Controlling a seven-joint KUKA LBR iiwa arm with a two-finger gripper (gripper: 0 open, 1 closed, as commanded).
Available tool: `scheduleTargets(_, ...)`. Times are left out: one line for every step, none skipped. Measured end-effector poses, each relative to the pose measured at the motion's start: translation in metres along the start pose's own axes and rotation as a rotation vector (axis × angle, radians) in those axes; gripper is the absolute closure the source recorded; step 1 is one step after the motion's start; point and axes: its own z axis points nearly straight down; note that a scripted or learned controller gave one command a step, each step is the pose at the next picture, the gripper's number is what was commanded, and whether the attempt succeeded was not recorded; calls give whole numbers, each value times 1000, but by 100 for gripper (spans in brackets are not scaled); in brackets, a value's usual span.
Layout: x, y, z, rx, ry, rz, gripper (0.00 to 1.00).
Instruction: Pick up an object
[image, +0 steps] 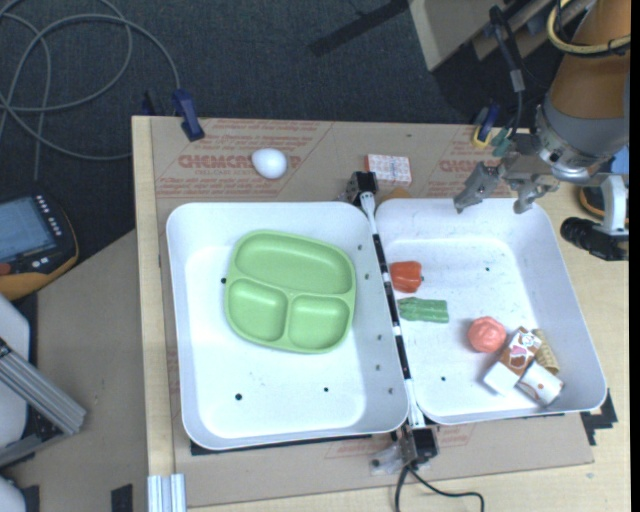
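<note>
The gripper (505, 190) hangs over the right bin's (570, 300) far rim at about one o'clock, fingers spread wide and holding nothing. Candidates lie toward five o'clock: a pink ball (487, 334) standing fairly clear and small cartons (527, 365) crowded together. I'd go for the ball, descending straight with fingers straddling it before closing.

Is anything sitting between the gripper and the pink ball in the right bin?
Nothing visible does. The gripper hangs open over the right bin's far edge, and bare white floor lies between it and the pink ball. The small cartons sit beyond the ball.
</note>
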Motion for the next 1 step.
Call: scheduleTargets(4,-63,117,4,0,1,0)
